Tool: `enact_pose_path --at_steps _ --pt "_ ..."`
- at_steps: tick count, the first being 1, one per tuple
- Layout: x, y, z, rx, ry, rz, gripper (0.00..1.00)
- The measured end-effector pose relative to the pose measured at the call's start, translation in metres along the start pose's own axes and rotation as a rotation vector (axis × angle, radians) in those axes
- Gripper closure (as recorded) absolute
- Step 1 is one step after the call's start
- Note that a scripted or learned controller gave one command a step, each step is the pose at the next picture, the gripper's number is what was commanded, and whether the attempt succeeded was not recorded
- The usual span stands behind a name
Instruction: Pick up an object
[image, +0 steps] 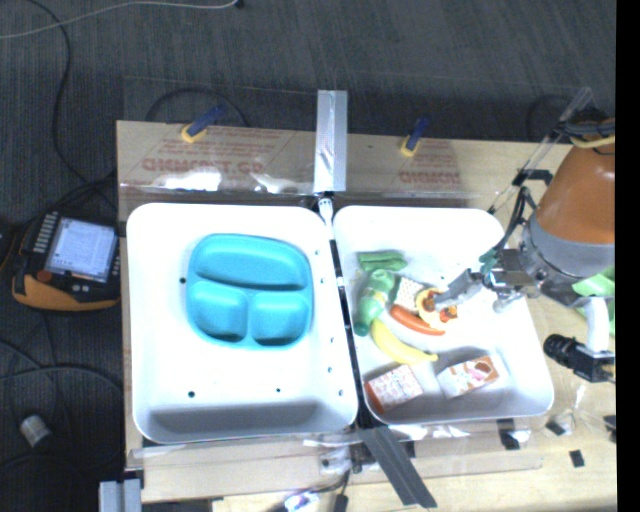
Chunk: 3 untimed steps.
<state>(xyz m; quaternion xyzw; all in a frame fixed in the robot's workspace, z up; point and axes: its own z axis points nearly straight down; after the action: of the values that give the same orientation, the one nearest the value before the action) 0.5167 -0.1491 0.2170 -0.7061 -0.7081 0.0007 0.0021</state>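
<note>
My gripper (447, 294) reaches in from the right and hangs low over the middle of the right bin (520, 345). Its tip is right beside a small orange and yellow round piece (431, 301). Just below that piece lies a red-orange pepper (412, 320), and under it a yellow banana (398, 345). Green toy vegetables (377, 280) sit at the bin's left side, by a small white box (409, 290). Two small cartons, one red and white (392, 384) and one with an orange print (468, 375), lie along the front wall.
The left bin (160, 380) holds a blue three-part tray (248, 288). A metal divider post (331, 140) stands behind the seam between the bins. A small screen device (70, 255) lies on the floor at the far left.
</note>
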Motion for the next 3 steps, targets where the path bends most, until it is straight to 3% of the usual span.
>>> enact_pose_path --at_steps 1,2,3 --pt "-0.019 0.024 0.123 -0.001 0.0 0.07 0.0" --pt "0.041 -0.034 0.115 0.003 0.0 0.201 0.0" --pt "0.02 0.095 0.128 -0.014 -0.007 0.107 0.0"
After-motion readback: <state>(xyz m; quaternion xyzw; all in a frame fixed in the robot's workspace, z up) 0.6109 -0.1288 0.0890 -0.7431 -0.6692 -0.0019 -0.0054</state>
